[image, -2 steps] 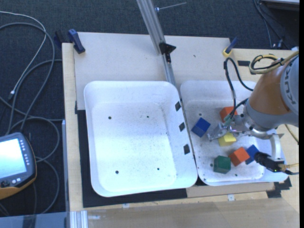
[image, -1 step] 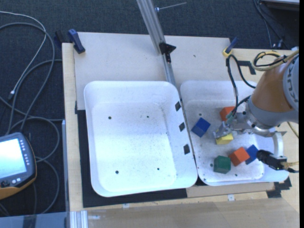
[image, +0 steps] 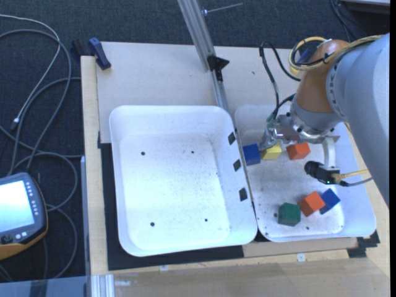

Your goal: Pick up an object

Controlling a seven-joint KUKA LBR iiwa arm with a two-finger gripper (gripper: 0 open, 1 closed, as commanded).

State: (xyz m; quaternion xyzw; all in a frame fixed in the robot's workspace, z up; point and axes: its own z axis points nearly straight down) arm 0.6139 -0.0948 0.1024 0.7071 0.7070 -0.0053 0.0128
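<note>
The grey arm with its orange wrist band reaches in from the right and ends low over the far part of the right shallow white plastic bin [image: 356, 218], where the two-finger gripper [image: 270, 142] hangs over a small cluster of blocks. Directly beneath it sits a small yellow block [image: 271, 153], which looks like the likeliest target; a small blue cube [image: 251, 154] lies touching or just beside it on the left, against the bin's left wall, and a small orange-red cube [image: 298, 150] sits just to its right. Whether the gripper is released or clenched cannot be told from this slanted look down, since the wrist body covers the tips, and nothing shows a block caught in it. The relation that matters is vertical: the yellow block lies straight under the tool rather than off to one side, so the coming move would seem to call for a drop and a close, not a sideways reach. The crowding is the risk, as the blue neighbour could be nudged or pinched along with it. Nearer in the same bin lie a green cube [image: 289, 214], another orange cube [image: 312, 202] and a second blue cube [image: 330, 200], well apart from the gripper. The left white bin [image: 124, 129] holds no blocks.
</note>
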